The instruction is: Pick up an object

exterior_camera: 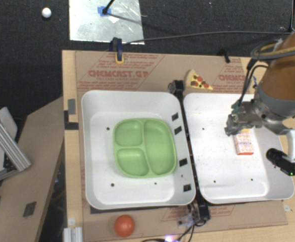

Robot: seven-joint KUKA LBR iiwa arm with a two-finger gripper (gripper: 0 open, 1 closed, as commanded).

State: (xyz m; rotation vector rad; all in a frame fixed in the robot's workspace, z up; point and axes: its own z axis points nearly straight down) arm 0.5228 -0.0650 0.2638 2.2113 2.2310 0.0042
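A: Surfaces? Both shallow white plastic bins, left (94, 150) and right (213, 185), look smooth, slight sheen.
B: Pale green divided plastic tray (144, 147) is smooth too, satin gloss. Brown cardboard sheet (137, 69) under the bins is matt, with red print.
A: Small white-and-red printed box (243, 143) looks like paper carton. Grey metal gripper (236, 123) is dull; orange arm band (288, 77) is smooth, slightly shiny.
B: Silvery foil-like square sheet (105, 13) up top is reflective, crinkled. Black backdrop (21, 49) looks like matt, speckled cloth. Round orange ball (124, 225) is glossy.
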